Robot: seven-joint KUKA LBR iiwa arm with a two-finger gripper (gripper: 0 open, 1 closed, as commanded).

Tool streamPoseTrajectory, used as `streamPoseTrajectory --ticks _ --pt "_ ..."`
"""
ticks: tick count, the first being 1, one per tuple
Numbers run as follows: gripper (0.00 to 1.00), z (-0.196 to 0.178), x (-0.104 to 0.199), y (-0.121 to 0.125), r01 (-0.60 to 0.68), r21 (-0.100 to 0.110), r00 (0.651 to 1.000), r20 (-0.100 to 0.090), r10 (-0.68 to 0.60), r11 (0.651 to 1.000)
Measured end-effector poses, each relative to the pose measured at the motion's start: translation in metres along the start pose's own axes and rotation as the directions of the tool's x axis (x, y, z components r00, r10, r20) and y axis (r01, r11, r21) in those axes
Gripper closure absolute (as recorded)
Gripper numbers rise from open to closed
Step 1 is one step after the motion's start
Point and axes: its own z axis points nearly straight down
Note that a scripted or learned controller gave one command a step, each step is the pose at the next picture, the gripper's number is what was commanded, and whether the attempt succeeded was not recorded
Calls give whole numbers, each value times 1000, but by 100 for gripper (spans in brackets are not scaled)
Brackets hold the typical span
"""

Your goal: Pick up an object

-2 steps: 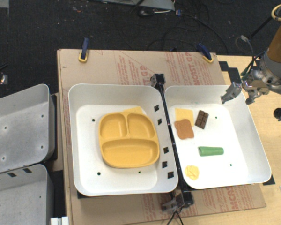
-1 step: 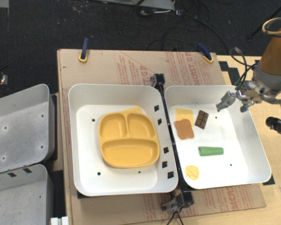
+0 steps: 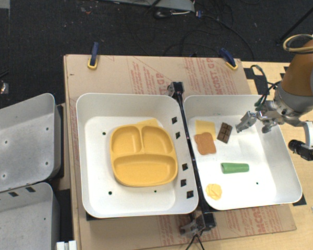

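In the right bin (image 3: 281,191) lie a pale yellow square piece (image 3: 205,126), a dark brown bar (image 3: 225,133), a brown oblong piece (image 3: 205,143), a green cylinder (image 3: 235,167) and a small yellow lump (image 3: 214,191). My gripper (image 3: 254,125) hangs over the upper right part of that bin, to the right of the brown bar. Its fingers stand spread, one toward the left (image 3: 244,124) and one toward the right (image 3: 266,127), with nothing between them.
The left bin (image 3: 91,139) holds a yellow divided plate (image 3: 143,155). A black divider (image 3: 188,150) runs between the two bins. Two white panels (image 3: 21,139) lie off the bench at the left. Clamps hold the board at its far edge.
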Motion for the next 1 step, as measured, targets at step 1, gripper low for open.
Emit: streamPoseTrajectory --ticks 1 --pt "0 46 1 0 1 1 1000 0 -1 1000"
